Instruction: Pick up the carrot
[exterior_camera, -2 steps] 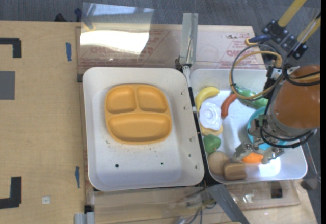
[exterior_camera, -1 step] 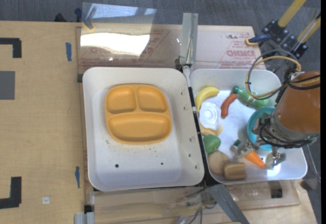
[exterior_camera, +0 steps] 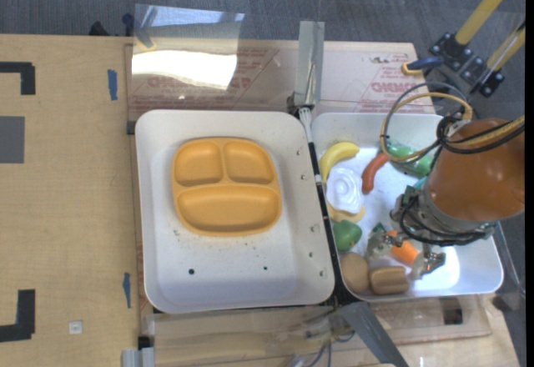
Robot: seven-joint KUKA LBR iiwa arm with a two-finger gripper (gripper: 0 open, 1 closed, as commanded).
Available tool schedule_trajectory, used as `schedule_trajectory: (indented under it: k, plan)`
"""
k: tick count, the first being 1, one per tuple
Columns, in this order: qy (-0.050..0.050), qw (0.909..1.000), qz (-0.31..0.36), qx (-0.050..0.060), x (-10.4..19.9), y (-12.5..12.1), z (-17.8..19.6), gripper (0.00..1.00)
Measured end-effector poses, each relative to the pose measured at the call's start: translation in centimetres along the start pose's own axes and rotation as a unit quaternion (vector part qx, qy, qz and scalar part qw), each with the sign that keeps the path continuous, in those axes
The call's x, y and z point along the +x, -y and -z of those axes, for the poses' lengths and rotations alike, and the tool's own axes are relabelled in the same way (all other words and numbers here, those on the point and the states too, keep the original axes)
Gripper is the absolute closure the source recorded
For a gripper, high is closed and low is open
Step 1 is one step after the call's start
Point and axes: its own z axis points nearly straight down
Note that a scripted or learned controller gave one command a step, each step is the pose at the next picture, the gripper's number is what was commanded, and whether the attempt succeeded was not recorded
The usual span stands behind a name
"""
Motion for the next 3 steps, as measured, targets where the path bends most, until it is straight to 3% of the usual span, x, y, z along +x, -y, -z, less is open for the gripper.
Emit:
schedule_trajectory:
  k: [1, 2, 3]
  plan:
    - [0.007, 1.0000, 0.001, 0.004, -0.8, 0.2, 1.2, 1.00]
    - [0.006, 0.9975, 0.070, 0.002, 1.3, 0.9, 0.1, 1.00]
    - [0.000, 0.9978, 0.066, 0.000, 2.1, 1.0, 0.0, 0.00]
